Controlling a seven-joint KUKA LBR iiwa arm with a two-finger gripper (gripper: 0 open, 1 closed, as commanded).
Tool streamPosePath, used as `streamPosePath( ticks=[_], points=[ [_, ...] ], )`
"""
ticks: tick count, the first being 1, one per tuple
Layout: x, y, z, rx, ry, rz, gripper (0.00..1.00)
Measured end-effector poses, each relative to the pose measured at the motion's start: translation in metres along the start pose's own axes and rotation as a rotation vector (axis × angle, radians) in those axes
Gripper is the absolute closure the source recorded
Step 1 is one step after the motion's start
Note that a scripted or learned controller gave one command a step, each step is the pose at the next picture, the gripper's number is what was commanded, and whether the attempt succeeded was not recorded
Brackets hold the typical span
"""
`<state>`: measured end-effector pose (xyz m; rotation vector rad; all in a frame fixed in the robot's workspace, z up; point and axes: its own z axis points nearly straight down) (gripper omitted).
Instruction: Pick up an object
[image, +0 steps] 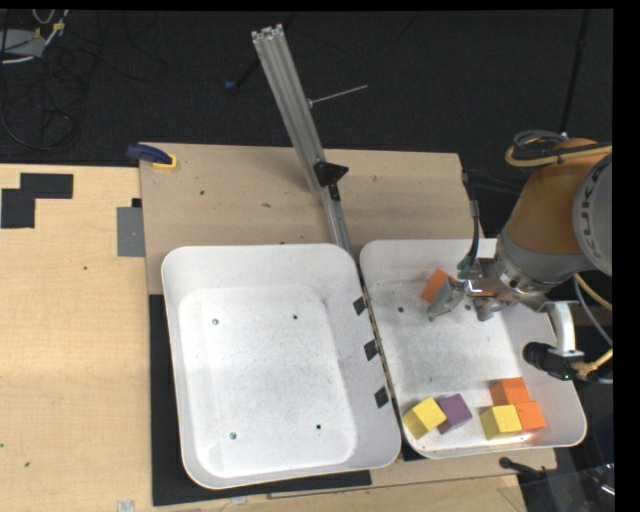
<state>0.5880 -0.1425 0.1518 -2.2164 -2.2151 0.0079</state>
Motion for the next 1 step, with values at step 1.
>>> streamPosePath(
  ticks=[1],
  points=[
    [0.0054, 0.0063, 0.0595, -0.005, -0.001, -0.001, 0.00]
  ],
)
